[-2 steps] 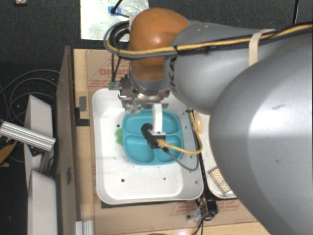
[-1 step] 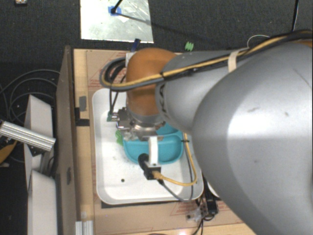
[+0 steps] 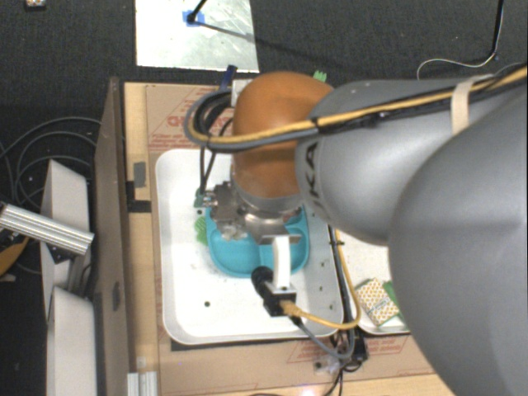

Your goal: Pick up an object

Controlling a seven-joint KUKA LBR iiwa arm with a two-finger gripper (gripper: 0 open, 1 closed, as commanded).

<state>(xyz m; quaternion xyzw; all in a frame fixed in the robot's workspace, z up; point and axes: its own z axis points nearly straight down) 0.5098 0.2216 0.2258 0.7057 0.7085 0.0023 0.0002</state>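
The grey arm with its orange band reaches down over the left white bin. Its wrist and gripper hang directly above a light blue bowl-like object lying in the middle of that bin. The gripper body hides most of the blue object's top. A small green object peeks out at the blue object's left edge, beside the gripper. I cannot tell from this angle how the gripper stands.
The right bin is mostly hidden under the arm; a checkered green-and-tan object lies at its near edge. A cable hangs from the wrist across the left bin's near right corner. A cardboard sheet lies under the bins.
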